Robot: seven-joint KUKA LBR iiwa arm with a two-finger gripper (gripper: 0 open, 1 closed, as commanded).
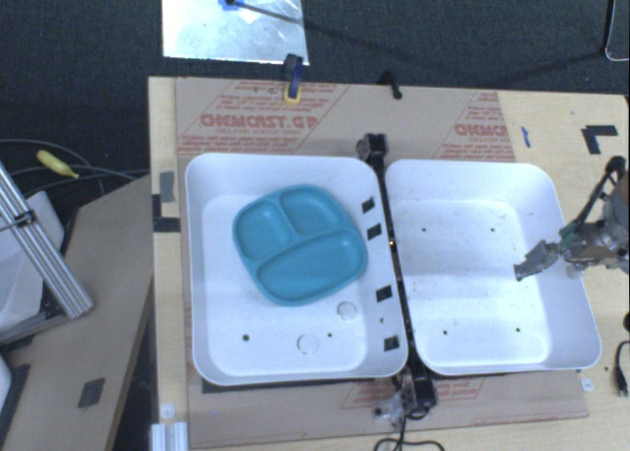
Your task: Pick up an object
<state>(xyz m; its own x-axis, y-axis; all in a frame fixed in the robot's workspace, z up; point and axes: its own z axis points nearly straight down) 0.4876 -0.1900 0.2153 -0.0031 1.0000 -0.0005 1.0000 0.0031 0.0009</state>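
One blue plate (300,257) with three compartments lies flat in the left bin (212,272), a bit toward the far-left part of its floor. Two small pale discs (346,310) sit near it on the same floor, one just off its near edge, the other (308,345) closer to the front wall. Two white bins in all; over the right bin (472,341) the gripper (532,262) hovers near the right wall, and whether its jaws are spread or pressed together I cannot tell. The cardboard (261,122) beneath carries reddish print, too blurred to read surely.
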